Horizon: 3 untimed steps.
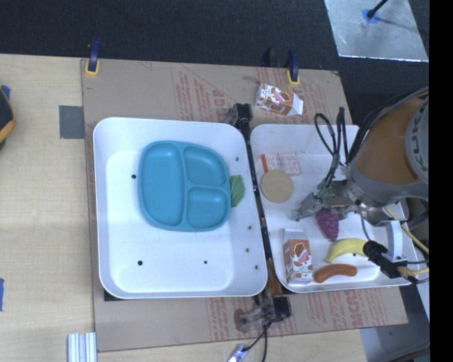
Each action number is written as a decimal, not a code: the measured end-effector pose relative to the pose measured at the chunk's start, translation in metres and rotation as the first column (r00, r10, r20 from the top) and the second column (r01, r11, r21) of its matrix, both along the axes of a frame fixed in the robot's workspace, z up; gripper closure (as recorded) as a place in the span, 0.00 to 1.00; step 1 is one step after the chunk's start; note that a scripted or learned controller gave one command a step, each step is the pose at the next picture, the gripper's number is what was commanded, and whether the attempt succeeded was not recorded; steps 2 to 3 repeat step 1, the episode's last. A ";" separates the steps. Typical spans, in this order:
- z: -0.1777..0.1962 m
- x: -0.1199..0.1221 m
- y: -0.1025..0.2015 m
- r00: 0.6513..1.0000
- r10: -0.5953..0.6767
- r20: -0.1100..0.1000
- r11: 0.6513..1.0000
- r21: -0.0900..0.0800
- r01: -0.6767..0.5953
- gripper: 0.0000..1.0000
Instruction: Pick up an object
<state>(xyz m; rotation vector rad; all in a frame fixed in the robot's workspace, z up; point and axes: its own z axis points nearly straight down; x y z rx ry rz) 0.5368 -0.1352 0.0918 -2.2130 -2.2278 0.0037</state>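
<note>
The claw (311,208) hangs low in the right bin (311,136), just beside the purple grapes (328,222) near the bin's middle; whether it is spread or pressed together, I cannot tell; closing off-centre could nudge the grapes toward the banana (346,248) and miss.

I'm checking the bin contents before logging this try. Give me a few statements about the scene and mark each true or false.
1. The blue divided plate lies in the left bin. True.
2. The banana lies in the left bin. False: it lies in the right bin, beside the sausage.
3. The purple grapes lie close by the gripper. True.
4. The round tan disc rests on the blue plate. False: it lies in the right bin.
</note>
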 end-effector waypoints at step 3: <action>0.010 0.000 -0.001 1.000 0.003 -0.002 1.000 -0.002 -0.003 1.00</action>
